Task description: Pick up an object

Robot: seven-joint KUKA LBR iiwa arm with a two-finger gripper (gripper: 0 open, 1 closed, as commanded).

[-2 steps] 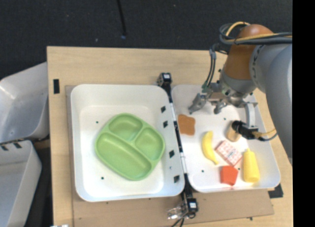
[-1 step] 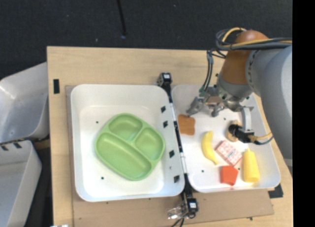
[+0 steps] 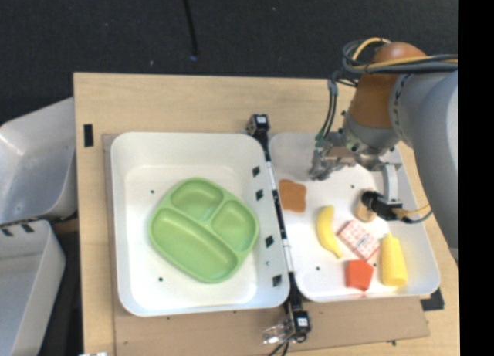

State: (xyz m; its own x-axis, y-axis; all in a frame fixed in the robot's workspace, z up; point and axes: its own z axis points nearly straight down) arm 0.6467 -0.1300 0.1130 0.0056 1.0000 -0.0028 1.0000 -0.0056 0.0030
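- Gripper [image 3: 323,163]: over the right bin [image 3: 302,146], top left part; finger state cannot be told.
- Banana [image 3: 327,231], brown piece [image 3: 292,194], orange block [image 3: 359,274]: right bin.
- Green tray [image 3: 204,228]: left bin [image 3: 123,192].

The right bin [image 3: 305,146] lies bare toward twelve o'clock. A banana [image 3: 327,231], box [image 3: 359,239] and corn cob [image 3: 393,260] crowd its five o'clock corner.

Pincer [image 3: 323,166] hovers in right bin [image 3: 305,285] above brown piece [image 3: 292,194]

Grey arm from the right, wrist bent down, gripper [image 3: 323,163] low, apparently empty.
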